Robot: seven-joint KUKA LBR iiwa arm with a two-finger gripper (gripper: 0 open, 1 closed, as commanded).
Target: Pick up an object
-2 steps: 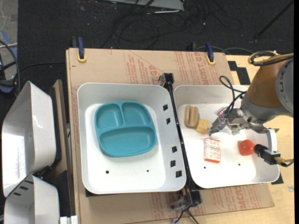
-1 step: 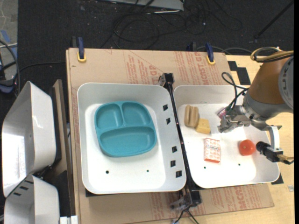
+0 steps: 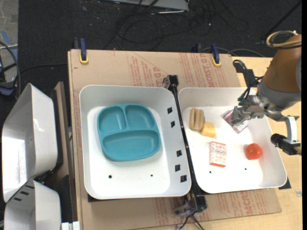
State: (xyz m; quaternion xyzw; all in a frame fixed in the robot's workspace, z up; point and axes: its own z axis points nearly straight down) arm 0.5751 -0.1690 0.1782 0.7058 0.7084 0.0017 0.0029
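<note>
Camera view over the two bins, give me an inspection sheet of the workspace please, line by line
Surface: brown board bearing the left bin and right bin, side by side.
Job's things: right bin holds a tan bread-like piece, yellow block, red-and-white packet, red tomato-like ball, small pink-printed packet.
Clutter: teal divided plate in the left bin.
Grippers: gripper low over the pink-printed packet; grasp unclear.
Cables: dark cables on the floor beyond the board.
Surroundings: spare white bins at left; two clamps on the board's far edge.
</note>
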